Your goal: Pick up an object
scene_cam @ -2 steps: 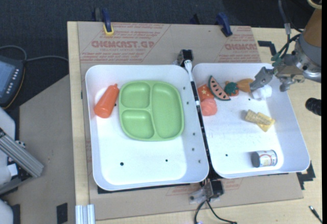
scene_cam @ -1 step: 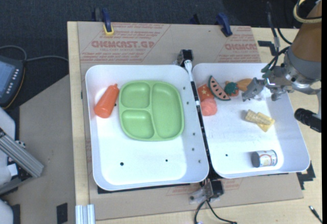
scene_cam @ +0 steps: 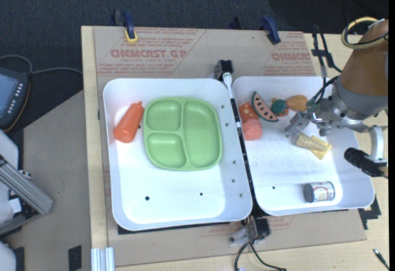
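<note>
White plastic makes up the two biggest things before me: the left bin [scene_cam: 123, 195] and the right bin [scene_cam: 278, 195], side by side on the counter [scene_cam: 92, 140]. In the left bin lies a green divided plate [scene_cam: 183, 133], with an orange carrot-shaped toy [scene_cam: 128, 121] just beside its left edge.

My arm [scene_cam: 364, 72] reaches over the right bin, and my end effector [scene_cam: 307, 123] sits low above the bin's upper middle. I cannot tell how wide it stands, and I see nothing held in it, so I judge the pick not yet done: the closing and the lifting are left.

Closest to me is a pale yellow corn-like piece [scene_cam: 313, 144], lying flat and slanted just below my end effector; whether I touch it I cannot say. It looks long, lumpy and light, and I take it for the likeliest target. Along the bin's top edge sit a watermelon slice [scene_cam: 266, 107], a small teal item [scene_cam: 279, 105] and an orange-brown piece [scene_cam: 297, 102]. Near the left wall lie a pink cylinder [scene_cam: 252, 130] and a red piece [scene_cam: 247, 112] touching it. A small tin can [scene_cam: 320, 191] lies on its side near the front rim, well apart from the rest.
</note>
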